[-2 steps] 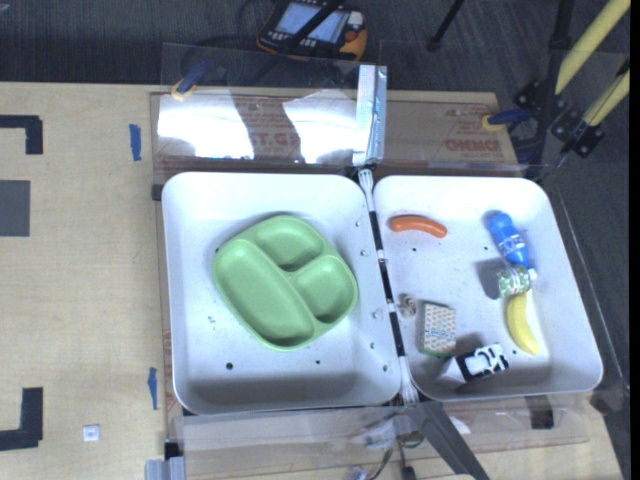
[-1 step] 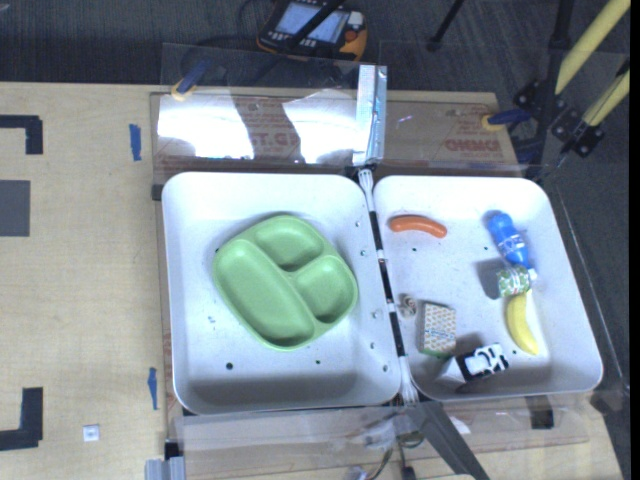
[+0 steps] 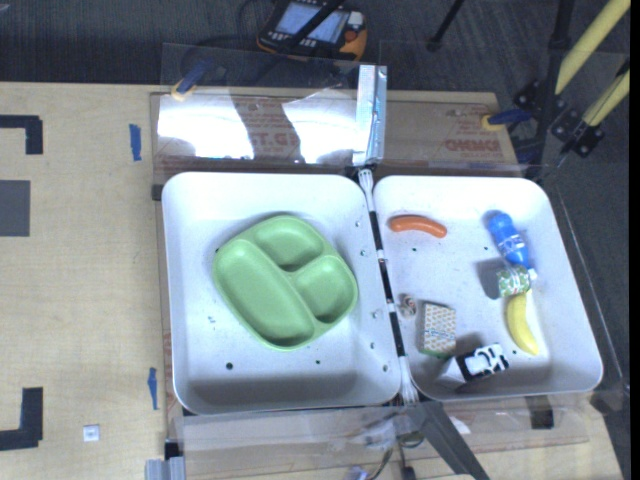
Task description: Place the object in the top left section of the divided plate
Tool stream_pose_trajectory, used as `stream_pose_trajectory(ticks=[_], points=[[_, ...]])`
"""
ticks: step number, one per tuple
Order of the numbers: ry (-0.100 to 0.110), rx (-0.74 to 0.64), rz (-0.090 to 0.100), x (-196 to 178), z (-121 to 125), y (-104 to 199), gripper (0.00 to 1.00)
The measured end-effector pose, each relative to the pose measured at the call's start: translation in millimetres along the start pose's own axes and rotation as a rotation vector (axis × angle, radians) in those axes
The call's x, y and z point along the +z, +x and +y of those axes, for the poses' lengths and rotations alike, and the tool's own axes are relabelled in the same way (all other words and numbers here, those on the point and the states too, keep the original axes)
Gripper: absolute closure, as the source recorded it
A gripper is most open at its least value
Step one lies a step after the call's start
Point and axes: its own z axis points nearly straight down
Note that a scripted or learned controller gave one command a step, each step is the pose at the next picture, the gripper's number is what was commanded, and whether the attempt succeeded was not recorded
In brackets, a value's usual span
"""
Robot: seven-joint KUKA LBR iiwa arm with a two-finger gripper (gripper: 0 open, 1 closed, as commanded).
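Black-white object (image 3: 483,362) blurred; small item (image 3: 407,305) unidentifiable.

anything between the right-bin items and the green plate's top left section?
Only the bins' adjoining walls, which run between the right bin and the left bin; any item must be lifted over them. The green divided plate sits alone in the left bin, with nothing lying on its sections.

**Lighting and picture quality**

Bright, even overhead light. Strong white glare on the clear panel (image 3: 265,128) at upper centre, two blown-out patches hiding detail there. The white bins (image 3: 190,368) read clean, a little washed at the rims. Soft grey shadow pools along the lower inner wall of the left bin. Small items in the right bin cast short, faint shadows. Dark floor at top underexposed. Overall slightly soft; fine print unreadable.
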Motion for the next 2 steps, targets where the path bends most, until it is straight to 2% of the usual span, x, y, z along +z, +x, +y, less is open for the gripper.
stream_pose_trajectory(ticks=[2], points=[[-0.004,-0.007,-0.001,-19.6,-1.0,2.5,1.00]])
